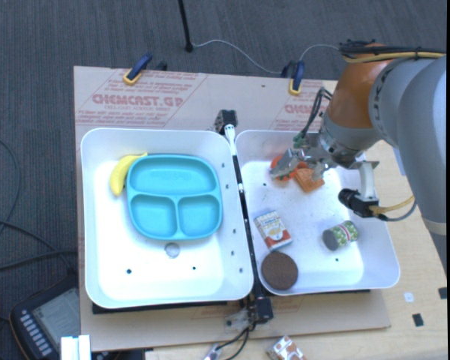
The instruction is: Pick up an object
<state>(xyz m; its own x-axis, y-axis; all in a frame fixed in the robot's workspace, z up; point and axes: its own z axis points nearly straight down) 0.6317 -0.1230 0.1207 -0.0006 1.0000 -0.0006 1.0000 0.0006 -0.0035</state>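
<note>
Arm (375, 103): grey with an orange band, reaching in over the right bin (375, 272).
Gripper (296, 163): low over an orange thing (309, 178).
Near the gripper: a small snack box (272, 229), a little can (340, 235), a brown round cookie (279, 271).
Far from the gripper: the left bin (112, 276) with a blue plate (175, 197) and a banana (121, 172).

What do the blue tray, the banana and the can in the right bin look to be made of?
Blue tray: likely molded plastic, with a smooth uniform colour and soft sheen. Banana: probably a plastic toy, evenly yellow and spotless, though real fruit can't be ruled out. Can: seemingly metal with a printed green label, its end dull grey; too small to be sure.
</note>
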